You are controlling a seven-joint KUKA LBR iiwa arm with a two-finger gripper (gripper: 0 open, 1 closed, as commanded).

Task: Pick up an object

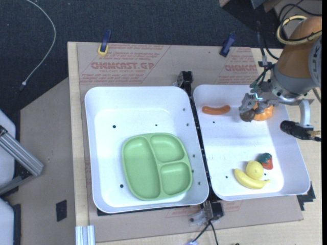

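In the right bin (pixel 286 185), nearest the camera, a yellow banana (pixel 249 179) lies with its long axis running left to right, touching a lemon (pixel 255 168) and a strawberry (pixel 265 160). Open white floor stretches beyond them. In the left bin (pixel 97 137) sits a green divided plate (pixel 156 165). Farther back, a sausage (pixel 216 109) lies left to right near the far wall. Just right of it the gripper (pixel 249 113) is low over an orange object (pixel 263 114), perhaps touching; whether its fingers are spread is unclear.

A brown cardboard-topped bench (pixel 153 60) bears two white bins (pixel 102 137) (pixel 286 182) side by side.
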